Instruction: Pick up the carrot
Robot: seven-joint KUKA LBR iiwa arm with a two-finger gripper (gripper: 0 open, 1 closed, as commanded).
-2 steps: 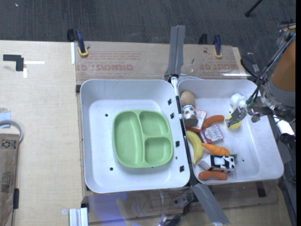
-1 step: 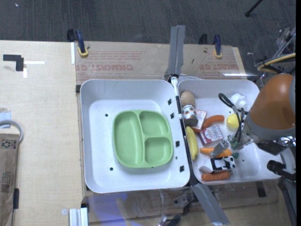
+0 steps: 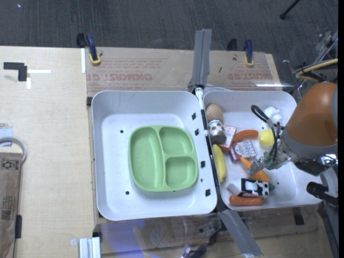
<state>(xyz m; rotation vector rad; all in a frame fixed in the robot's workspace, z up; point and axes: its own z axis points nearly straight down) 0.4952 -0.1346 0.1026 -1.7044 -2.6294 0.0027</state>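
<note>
Orange carrot (image 3: 258,174) lies just beneath the fingers (image 3: 267,162); their spread cannot be told.

the right bin (image 3: 285,98) was crowded: the carrot (image 3: 252,168) lay hemmed in by a red packet (image 3: 241,150), a sausage (image 3: 246,135), a lemon (image 3: 266,138) and a black-and-white toy (image 3: 254,187), with the gripper (image 3: 267,163) seemingly right against it. open floor remained along that bin's far wall. the left bin (image 3: 107,144) held a green divided plate (image 3: 163,158), with bare margins round it.
</note>
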